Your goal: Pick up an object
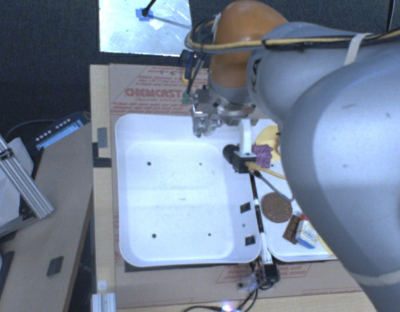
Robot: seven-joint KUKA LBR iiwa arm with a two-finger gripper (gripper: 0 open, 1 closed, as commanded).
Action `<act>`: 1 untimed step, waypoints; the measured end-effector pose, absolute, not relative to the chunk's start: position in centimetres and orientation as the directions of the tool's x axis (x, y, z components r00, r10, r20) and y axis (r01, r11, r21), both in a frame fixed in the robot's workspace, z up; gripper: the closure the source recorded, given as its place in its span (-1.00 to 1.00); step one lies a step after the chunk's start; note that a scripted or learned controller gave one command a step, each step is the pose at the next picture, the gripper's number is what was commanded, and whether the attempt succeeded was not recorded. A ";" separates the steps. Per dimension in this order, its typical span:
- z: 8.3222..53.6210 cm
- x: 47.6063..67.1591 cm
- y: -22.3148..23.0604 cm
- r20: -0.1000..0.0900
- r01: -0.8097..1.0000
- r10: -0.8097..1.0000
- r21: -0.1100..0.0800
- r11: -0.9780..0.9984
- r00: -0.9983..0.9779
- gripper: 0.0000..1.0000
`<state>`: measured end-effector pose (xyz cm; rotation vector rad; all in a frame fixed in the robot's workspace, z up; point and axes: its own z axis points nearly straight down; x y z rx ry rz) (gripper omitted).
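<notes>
We are seeing the objects to pick all lying in the right bin (pixel 278 247), off to the view's right of the gripper (pixel 201 130) and nearer the camera. A purple object (pixel 262 153) is sitting closest to it, just beside a yellow object (pixel 270 136) that the arm is partly hiding. Further toward us, a brown disc (pixel 276 208) is lying near a brown block (pixel 291 229) and a blue and white item (pixel 308 238).

The gripper is hanging over the far rim of the left bin (pixel 132 194), pointing down, apart from every object. We cannot tell whether it is released or clenched. The arm (pixel 343 142) is reaching in from the view's right, its orange band (pixel 242 38) sitting above the wrist.
</notes>
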<state>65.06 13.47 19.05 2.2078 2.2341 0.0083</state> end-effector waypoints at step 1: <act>18.3 66.9 18.5 0.002 1.000 1.000 0.004 0.008 -0.008 1.00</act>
